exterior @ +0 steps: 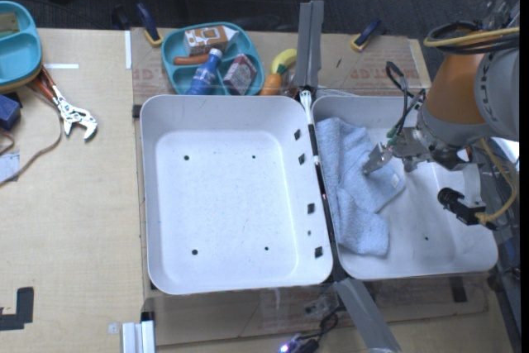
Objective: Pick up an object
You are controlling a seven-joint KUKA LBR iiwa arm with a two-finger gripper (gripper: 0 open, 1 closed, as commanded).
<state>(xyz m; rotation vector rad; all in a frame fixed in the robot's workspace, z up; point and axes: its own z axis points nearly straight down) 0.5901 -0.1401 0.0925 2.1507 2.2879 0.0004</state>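
A rumpled pale blue-grey cloth towel (pixel 354 190) lies in the right shallow white plastic bin (pixel 430 256), bunched along that bin's left wall, its folds running from the far left corner down toward the near side. The grey arm's two-finger gripper (pixel 378 160) sits over the towel's right edge, low against the fabric; whether it pinches the cloth cannot be told. The left shallow white bin (pixel 231 202) lies just beside. Behind the bins, a teal divided tray (pixel 178 54) holds small items.
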